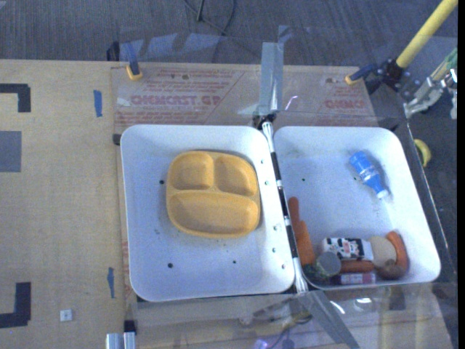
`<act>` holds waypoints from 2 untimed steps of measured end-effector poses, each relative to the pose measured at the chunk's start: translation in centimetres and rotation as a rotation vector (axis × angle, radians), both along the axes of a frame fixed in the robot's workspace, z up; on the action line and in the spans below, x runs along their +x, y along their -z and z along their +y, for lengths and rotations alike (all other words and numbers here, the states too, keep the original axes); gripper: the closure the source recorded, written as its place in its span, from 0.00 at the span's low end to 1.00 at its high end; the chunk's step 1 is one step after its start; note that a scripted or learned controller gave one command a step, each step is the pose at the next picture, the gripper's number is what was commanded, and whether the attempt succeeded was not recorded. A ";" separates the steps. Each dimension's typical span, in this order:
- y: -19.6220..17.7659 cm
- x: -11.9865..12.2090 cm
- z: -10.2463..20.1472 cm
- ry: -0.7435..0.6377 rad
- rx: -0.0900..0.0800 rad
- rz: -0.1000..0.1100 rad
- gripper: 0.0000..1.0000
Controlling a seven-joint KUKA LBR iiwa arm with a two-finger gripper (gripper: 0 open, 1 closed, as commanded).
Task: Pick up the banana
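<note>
A grey metal part at the upper right edge of the view, beside a yellow pole (434, 22) held in a black clamp (393, 70), is taken to be the hand (430, 93). Whether it is apart or together cannot be told, and nothing is seen held in it.

Just below the hand, outside the right wall of the right bin (411, 167), a small yellow shape is seen. It is possibly the banana (422, 152), though too little of it is shown to be sure. It is not touched by the hand.

Inside the right bin, a blue bottle (368, 171) is laid on its side below and to the left of the hand. Further down, along the bin's near edge, a cluster is found: a small labelled bottle (347, 250) lying flat, a brown and orange sausage-like piece (394, 256) to its right, and a long orange carrot (299, 231) placed along the wall shared with the left bin (142, 217).

In the left bin, well away from the hand, a yellow divided plate (213, 193) is set flat, nearer the far side. Both bins are carried on a tan tabletop (58, 195).
</note>
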State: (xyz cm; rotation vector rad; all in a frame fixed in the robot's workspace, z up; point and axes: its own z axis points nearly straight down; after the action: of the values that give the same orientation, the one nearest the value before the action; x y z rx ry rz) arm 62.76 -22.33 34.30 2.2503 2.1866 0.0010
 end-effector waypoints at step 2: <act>12.6 -1.4 0.8 -0.063 0.001 0.001 0.00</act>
State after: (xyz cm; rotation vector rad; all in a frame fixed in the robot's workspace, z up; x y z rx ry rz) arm 61.34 -21.49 21.73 2.1819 2.2572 0.0015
